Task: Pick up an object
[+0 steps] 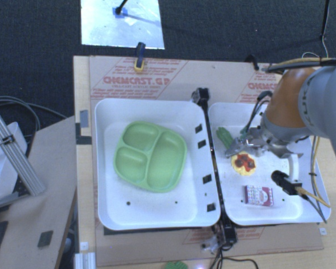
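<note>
The yellow object point(244, 163), a small round piece with red markings on top, lay in the right-hand bin point(302, 209) at the right of the frame, near that bin's middle; the tool point(238, 148) hung just above and to the left of it, close enough that the two seemed to touch, though whether the tool was released or clenched could not be told from this slant; nothing was plainly seen gripped. A green piece point(224, 134) lay just up and left of the tool, close by the divider between the bins; a small red and white packet point(258, 195) lay lower in the same bin, apart from both. The left-hand bin point(109, 209), centre-left of the frame, carried a green sectioned plate point(150, 156). Both bins sat on the tabletop point(157, 77). By my judgement the step in hand was the descent onto a chosen piece, most likely the yellow one; the next move would call for centring over it, closing firmly, then lifting straight up clear of the green piece.
</note>
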Robot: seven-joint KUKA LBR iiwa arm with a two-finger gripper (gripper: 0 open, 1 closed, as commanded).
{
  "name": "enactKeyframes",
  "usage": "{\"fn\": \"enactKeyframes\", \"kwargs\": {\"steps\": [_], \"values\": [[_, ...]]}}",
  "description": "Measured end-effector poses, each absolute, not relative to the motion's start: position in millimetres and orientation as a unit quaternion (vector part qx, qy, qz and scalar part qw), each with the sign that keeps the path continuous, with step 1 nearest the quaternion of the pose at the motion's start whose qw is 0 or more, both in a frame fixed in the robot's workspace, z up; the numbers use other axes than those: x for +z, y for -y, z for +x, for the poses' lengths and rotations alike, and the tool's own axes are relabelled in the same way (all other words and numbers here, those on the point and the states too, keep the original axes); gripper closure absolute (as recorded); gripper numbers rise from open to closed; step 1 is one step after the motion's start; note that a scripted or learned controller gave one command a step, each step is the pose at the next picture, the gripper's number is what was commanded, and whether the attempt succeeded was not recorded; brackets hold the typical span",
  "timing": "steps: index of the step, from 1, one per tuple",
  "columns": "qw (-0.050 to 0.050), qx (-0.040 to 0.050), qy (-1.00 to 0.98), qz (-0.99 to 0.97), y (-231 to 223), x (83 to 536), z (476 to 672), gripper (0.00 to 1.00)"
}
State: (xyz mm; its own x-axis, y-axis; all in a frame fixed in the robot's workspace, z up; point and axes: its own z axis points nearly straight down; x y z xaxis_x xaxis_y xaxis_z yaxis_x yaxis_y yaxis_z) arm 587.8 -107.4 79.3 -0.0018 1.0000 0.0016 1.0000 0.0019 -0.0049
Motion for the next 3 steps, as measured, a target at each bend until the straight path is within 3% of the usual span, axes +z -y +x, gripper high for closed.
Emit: {"fn": "enactKeyframes", "kwargs": {"steps": [1, 2, 3], "values": [[0.002, 0.0007, 0.707, -0.707, 99.0, 83.8, 545.9, 0.00], [-0.002, -0.0015, 0.708, -0.707, 99.6, 95.7, 549.3, 1.00], [-0.007, -0.0054, 0.710, -0.704, 76.6, 222.0, 595.9, 1.00]]}}
